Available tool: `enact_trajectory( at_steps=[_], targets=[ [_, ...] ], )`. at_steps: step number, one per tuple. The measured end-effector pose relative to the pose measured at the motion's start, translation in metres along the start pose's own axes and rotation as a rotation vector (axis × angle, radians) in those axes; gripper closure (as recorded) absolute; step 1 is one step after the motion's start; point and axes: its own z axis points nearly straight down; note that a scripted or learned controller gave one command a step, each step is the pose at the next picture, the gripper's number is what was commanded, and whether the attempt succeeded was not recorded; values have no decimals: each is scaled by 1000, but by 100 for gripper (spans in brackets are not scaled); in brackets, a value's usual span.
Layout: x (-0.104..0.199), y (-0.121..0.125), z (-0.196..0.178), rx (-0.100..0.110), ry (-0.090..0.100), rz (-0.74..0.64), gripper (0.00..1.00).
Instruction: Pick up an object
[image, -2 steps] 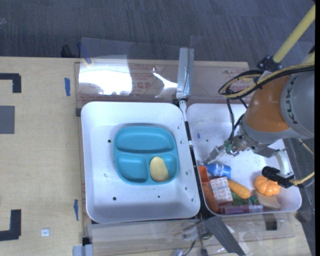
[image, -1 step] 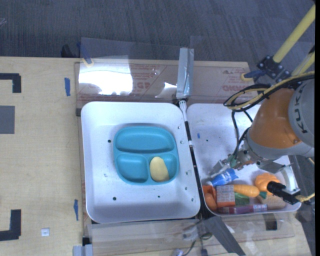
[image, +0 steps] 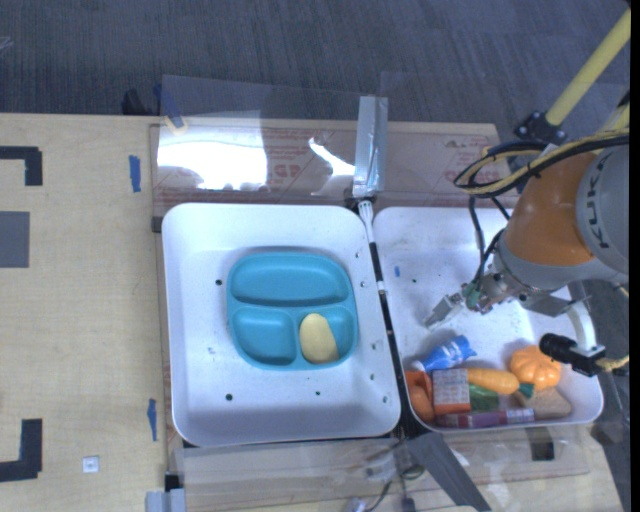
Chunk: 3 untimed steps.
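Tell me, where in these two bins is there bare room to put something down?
Left bin: a bare white border around the blue tray, whose two other compartments, beside the yellow piece, are free. Right bin: bare at the back, behind the gripper; its front is crowded with toys.
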Motion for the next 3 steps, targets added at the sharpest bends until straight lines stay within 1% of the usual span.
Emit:
enact_trajectory(
  at_steps=[1, 2, 3],
  targets=[
    [49, -69, -1, 0, 2, -36, 0],
    [35, -75, -23, 3, 1, 51, 0],
    [-2, -12, 0, 2, 1, -82, 0]
  ],
)
